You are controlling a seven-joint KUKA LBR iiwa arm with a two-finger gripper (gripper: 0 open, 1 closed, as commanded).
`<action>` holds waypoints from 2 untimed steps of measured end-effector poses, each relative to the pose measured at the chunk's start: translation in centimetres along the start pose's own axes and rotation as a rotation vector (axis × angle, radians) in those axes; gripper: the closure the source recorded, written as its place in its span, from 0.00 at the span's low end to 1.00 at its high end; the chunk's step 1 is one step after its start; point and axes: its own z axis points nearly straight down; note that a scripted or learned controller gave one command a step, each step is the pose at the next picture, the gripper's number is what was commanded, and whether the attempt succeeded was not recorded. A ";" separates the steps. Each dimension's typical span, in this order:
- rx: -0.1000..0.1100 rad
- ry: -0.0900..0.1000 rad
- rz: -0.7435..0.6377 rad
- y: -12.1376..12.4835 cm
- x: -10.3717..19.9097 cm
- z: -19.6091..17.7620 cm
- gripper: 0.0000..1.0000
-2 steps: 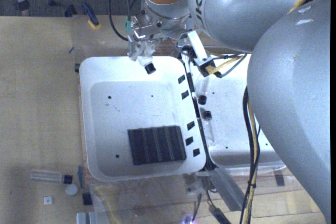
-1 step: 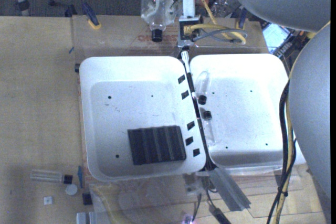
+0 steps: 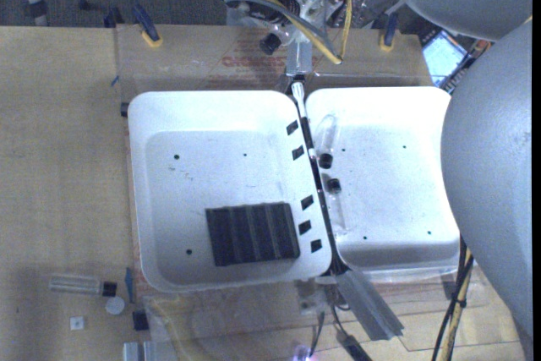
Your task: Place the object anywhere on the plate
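Note:
A black ribbed plate (image 3: 252, 233) lies flat in the front part of the left bin (image 3: 169, 131). Two small clear objects with black ends rest in the right bin (image 3: 397, 173) close to its left wall, one (image 3: 325, 139) farther back and one (image 3: 335, 197) nearer the front. My gripper (image 3: 297, 62) hangs at the back, above the far rims where the two bins meet, well away from the plate and the clear objects. I see nothing held in it.
The arm's large grey body (image 3: 494, 182) covers the right side of the right bin. Blue clamps (image 3: 150, 34) (image 3: 389, 34) stand on the bench behind the bins. Small loose parts (image 3: 80, 284) lie on the bench at the front left.

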 end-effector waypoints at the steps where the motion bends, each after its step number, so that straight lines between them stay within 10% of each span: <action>1: 0.000 -0.002 0.505 -0.7 -2.9 3.0 1.00; 2: 0.005 -0.009 0.256 3.1 -12.3 2.2 1.00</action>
